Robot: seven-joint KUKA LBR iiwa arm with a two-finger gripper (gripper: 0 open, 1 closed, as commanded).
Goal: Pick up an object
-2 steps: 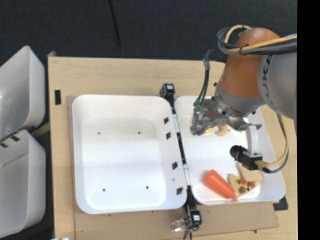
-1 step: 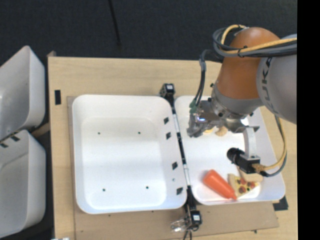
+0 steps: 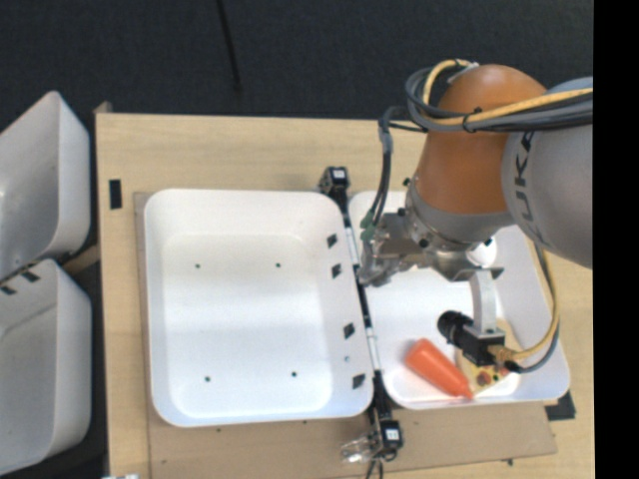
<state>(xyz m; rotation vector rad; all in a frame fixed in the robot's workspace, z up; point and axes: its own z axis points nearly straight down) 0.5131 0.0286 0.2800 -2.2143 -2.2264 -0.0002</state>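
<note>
At the right bin's (image 3: 529,392) left wall, gripper (image 3: 379,265), jaw state unclear, orange carrot (image 3: 437,367) near front rim.

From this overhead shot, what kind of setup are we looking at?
Most likely a robot grasping test cell in a lab: a wooden bench bearing two shallow white bins, a KUKA arm reaching over the right bin, and an orange object in it.
</note>
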